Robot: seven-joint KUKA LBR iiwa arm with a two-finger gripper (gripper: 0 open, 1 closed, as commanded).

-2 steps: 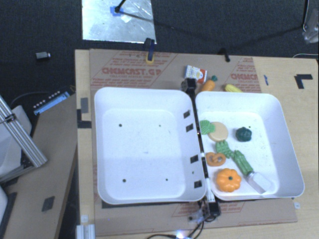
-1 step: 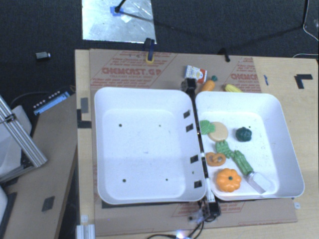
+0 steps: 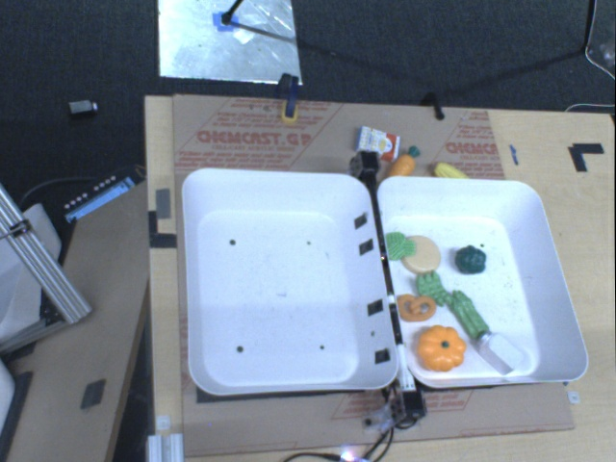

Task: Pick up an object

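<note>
Two shallow white plastic bins sit side by side on the tabletop, over a brown printed cardboard sheet. The left white bin takes the frame's centre-left. The right white bin, centre-right, holds the objects: a round orange toy pumpkin at its lower left, a small orange ring-shaped piece just above that, a long green toy vegetable running diagonally beside them, a pale tan disc with a green leaf higher up, and a dark green lumpy toy to its right. A small orange carrot toy and a yellow toy lie outside, just above the right bin's top rim. Claw state: cannot tell.
</note>
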